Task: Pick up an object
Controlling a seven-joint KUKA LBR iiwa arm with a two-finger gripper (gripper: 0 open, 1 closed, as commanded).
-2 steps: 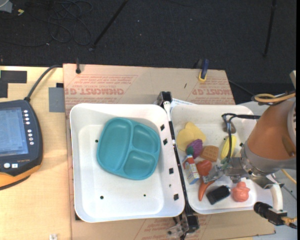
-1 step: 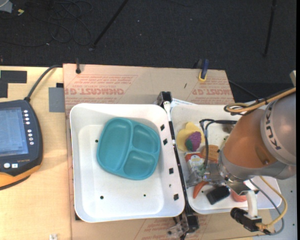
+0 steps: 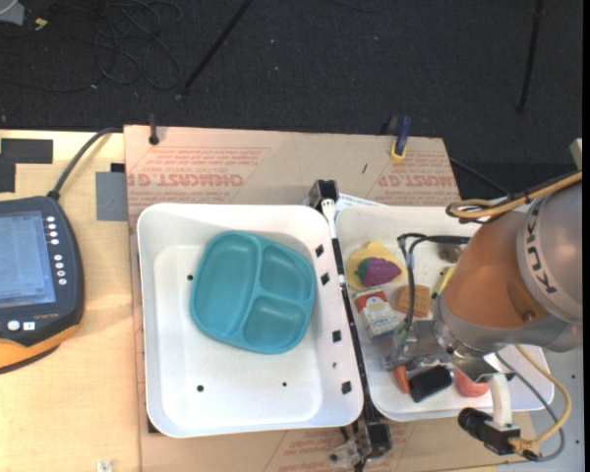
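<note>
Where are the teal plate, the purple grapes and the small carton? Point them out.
teal plate [image 3: 254, 291], camera view, middle where its dividers meet.
purple grapes [image 3: 378, 269], camera view, centre of the bunch.
small carton [image 3: 378, 313], camera view, its top face.

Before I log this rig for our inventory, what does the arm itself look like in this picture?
The arm is a thick, rounded grey body with dark lettering on its casing and a broad orange band above the wrist. Yellow and black cables loop along it from the right. The gripper below the band is dark and partly hidden by the arm.
</note>
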